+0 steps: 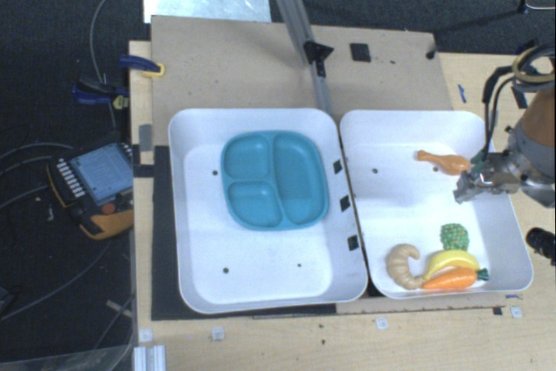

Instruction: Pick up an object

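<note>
The grey arm's two-finger gripper hangs over the right white bin, at about three o'clock in it. Whether the claw is spread or pinched, I cannot tell. Just beside it, toward nine o'clock, lies a small orange drumstick-shaped toy, likely the target. A green broccoli toy, yellow banana, orange carrot and tan croissant huddle at six o'clock, harder to single out. The blue divided plate sits in the left bin
</note>
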